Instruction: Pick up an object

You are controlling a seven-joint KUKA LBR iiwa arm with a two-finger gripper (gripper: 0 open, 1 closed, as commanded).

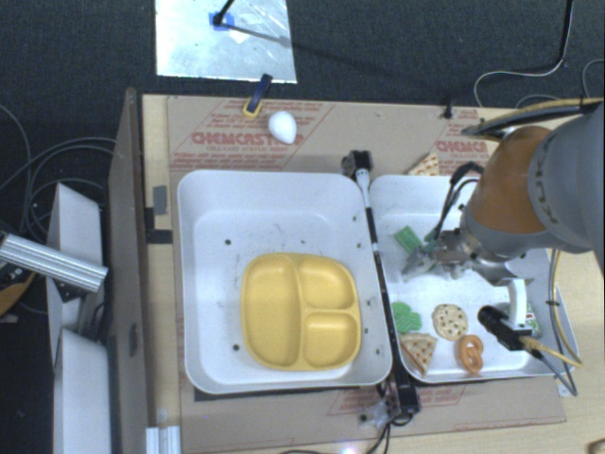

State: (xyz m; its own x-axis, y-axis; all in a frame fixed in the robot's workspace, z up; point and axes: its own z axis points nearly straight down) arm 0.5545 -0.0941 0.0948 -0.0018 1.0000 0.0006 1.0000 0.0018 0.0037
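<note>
Right bin: gripper low, just beside green block; jaws' state could not be told. Cookie, pretzel lay apart. Nothing visibly lifted; pick judged outstanding.

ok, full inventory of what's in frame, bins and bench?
left bin: 1, white, bench left
right bin: 1, white, beside it
divided plate: 1, yellow, in left bin
flat piece: 1, green, right bin, next to claw
leafy piece: 1, green, right bin front
cookie: 1, tan with dark chips, right bin front
wedge: 1, tan, right bin front-left corner
pretzel: 1, orange-brown, right bin front
egg: 1, white, cardboard behind left bin
foil sheet: 1, silver, beyond bench
arm: 1, grey and orange, from right
claw: 1, dark, over right bin
</note>
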